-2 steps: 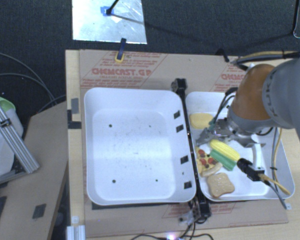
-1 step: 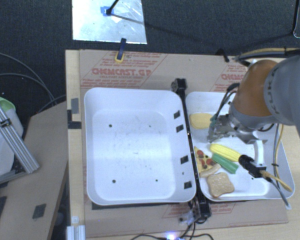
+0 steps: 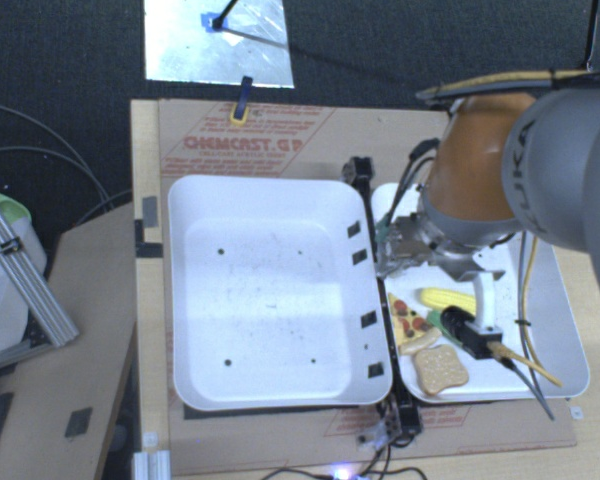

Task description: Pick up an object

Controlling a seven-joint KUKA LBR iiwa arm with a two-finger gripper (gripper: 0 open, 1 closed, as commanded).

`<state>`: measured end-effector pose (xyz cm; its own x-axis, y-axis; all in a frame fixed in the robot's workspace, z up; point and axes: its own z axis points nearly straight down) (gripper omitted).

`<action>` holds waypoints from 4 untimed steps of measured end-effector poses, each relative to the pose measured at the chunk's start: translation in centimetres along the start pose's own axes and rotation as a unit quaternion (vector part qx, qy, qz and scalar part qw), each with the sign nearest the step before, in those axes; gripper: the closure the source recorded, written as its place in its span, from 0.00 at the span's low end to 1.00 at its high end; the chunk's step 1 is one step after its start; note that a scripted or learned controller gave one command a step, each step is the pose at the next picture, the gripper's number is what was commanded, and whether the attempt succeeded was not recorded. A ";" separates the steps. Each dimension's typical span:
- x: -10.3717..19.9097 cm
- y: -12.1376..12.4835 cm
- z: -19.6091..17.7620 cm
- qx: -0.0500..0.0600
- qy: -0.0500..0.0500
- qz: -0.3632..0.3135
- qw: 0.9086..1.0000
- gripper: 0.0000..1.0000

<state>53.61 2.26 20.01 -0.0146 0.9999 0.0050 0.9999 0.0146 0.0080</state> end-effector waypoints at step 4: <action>11.3 -4.5 -34.3 -0.006 0.002 -0.001 1.000 1.00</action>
<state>48.64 13.29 54.38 -0.0170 0.9998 0.0082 0.9997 0.0169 0.0194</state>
